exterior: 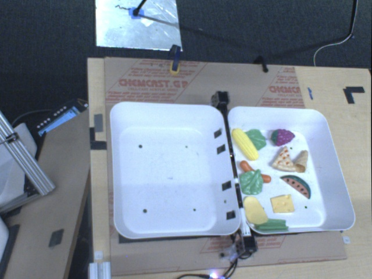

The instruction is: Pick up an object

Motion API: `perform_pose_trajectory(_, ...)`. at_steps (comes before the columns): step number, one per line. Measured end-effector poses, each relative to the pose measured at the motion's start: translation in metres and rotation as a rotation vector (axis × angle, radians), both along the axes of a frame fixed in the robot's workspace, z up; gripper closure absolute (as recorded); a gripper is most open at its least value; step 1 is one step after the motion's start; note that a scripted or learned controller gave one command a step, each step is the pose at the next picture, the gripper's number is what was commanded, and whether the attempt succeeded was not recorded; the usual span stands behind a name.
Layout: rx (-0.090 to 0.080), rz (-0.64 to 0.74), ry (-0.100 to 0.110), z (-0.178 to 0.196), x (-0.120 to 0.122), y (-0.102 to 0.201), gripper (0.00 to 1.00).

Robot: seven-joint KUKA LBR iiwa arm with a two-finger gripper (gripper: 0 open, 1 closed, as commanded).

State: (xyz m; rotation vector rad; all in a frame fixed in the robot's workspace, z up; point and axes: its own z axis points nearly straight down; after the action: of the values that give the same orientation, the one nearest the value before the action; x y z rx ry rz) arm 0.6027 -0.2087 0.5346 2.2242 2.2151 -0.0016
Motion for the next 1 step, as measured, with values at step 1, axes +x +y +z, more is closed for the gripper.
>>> perform_pose_trajectory(1,-0.001,0.01,-0.006,0.0128,0.0019,0.0037,1.0)
